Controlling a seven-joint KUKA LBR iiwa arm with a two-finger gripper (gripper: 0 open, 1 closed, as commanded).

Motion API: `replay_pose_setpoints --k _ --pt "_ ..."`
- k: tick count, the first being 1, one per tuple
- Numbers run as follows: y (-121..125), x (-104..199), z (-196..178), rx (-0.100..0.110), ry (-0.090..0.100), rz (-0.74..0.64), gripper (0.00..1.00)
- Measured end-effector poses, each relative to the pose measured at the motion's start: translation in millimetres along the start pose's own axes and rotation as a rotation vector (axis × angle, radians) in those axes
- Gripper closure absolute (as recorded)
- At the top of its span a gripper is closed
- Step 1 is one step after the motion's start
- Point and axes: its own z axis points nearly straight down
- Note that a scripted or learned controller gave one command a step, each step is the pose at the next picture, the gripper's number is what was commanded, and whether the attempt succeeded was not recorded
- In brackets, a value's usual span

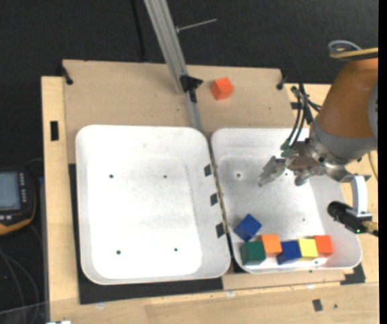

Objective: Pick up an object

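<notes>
1. Hovering over the right bin (228,147), our gripper (284,171) has its 2 fingers spread apart, with nothing between them.
2. We see 6 blocks along that bin's near wall: blue block (248,226), green block (252,252), orange block (271,244), another blue (289,251), yellow block (308,248), orange-red block (323,244).
3. An orange cube (221,88) sits on the bench (125,86) behind the bins.

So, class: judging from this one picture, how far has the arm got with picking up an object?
Done: the gripper is already over the right bin. In hand: nothing shows between its fingers. Left: everything else, since the blue block and the row of blocks along the near wall lie in the bin, apart from the gripper.
</notes>
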Motion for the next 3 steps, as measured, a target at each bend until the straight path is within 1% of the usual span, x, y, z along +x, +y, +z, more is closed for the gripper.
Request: replay_pose_setpoints --k 1,2,3 --pt "-29 -53 93 0.011 -0.001 -0.004 0.00" --pt "-44 -14 -33 -0.007 -0.001 -0.014 0.00" --pt "-22 -71 -103 -0.007 -0.006 -0.006 0.00"
